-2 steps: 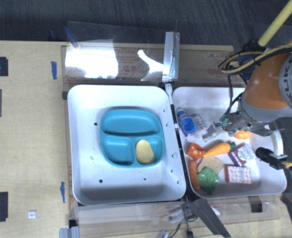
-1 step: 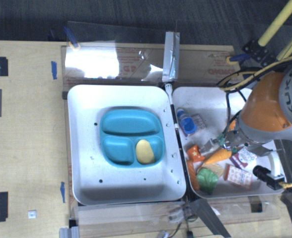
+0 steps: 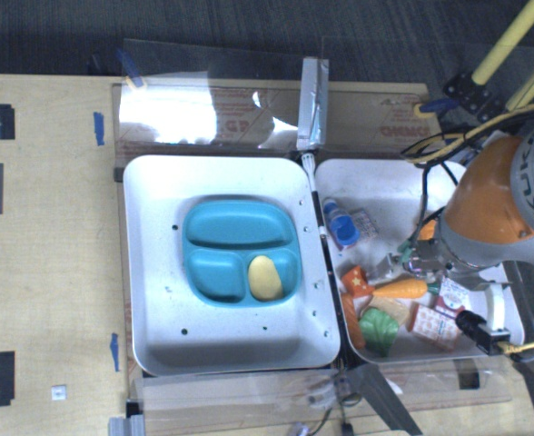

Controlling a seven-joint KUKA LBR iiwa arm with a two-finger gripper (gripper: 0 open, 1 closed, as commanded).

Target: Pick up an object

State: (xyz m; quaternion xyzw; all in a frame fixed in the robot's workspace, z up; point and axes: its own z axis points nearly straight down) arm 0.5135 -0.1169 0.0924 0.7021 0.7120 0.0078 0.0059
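Note:
The right bin (image 3: 385, 178) holds a pile of objects. A clear plastic bottle with a blue cap (image 3: 344, 228) lies at its left side. In front of the bottle are an orange carrot-shaped toy (image 3: 399, 290), a green bumpy toy (image 3: 379, 328) and a red and white packet (image 3: 435, 323). My gripper (image 3: 410, 260) hangs low over the middle of this bin, just above the carrot toy, with the grey and orange arm (image 3: 489, 209) behind it. The arm hides the bin's right part.
The left bin (image 3: 158, 198) holds a blue divided tray (image 3: 235, 225) with a yellow egg-shaped object (image 3: 265, 277) in its front right compartment. A clear plastic sheet (image 3: 212, 112) and a metal divider post (image 3: 311, 103) stand behind the bins. Cables (image 3: 458, 139) run at the right.

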